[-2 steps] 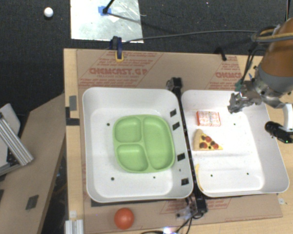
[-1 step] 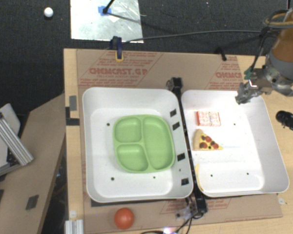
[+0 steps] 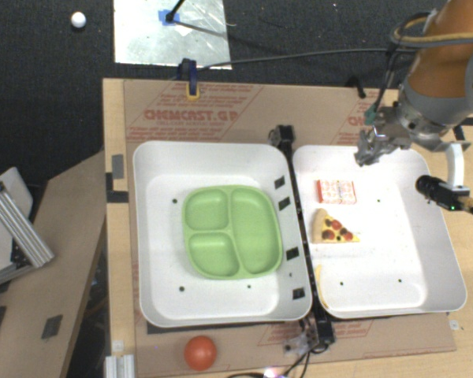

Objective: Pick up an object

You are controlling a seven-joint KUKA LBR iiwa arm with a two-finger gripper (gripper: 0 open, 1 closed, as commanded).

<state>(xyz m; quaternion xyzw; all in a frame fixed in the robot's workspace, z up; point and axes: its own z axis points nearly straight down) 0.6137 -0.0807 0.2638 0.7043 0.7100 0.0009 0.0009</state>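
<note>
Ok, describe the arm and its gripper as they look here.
The arm is a thick rounded body, grey below a broad orange band, with thin dark cables looping across it. At its end sits a small gripper of grey and dark metal with a teal spot on its side.

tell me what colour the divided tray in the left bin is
Light green, seen plainly in the camera view: the divided tray lies in the left bin.
</note>
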